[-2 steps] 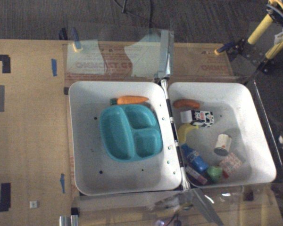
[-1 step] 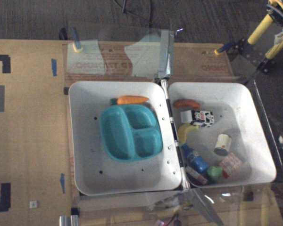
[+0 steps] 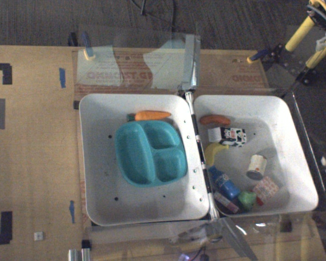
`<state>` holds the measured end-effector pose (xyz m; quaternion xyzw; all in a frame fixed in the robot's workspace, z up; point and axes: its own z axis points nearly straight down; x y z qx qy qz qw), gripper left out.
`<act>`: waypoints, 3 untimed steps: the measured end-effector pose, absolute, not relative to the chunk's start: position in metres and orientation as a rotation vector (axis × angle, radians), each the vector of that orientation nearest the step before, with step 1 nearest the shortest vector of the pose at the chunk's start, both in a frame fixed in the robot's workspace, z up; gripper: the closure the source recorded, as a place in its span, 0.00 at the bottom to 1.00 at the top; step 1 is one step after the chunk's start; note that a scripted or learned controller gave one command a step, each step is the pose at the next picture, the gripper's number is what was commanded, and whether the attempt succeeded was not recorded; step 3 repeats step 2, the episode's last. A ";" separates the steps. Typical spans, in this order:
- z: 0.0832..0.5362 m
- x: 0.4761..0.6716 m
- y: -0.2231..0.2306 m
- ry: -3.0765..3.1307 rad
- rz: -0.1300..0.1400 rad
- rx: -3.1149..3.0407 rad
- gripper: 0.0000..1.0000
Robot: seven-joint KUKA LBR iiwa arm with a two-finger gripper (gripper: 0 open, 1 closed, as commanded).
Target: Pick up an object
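In the camera view, the candidates are lying in two groups. The right bin [image 3: 299, 145], on the side the arm reaches in from, is holding the nearer cluster, while the left bin [image 3: 95, 162] is carrying only a teal divided plate [image 3: 151, 152] and a carrot [image 3: 152, 115], its long axis running left to right. In the right bin a small white cup [image 3: 256, 167] is sitting tilted and apart from its neighbours, which is probably making it the easiest pick. How wide the hand is standing cannot be told.
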<state>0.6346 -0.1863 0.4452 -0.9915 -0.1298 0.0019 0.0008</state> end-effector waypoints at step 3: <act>0.435 0.568 -0.200 -1.255 0.003 -2.878 0.00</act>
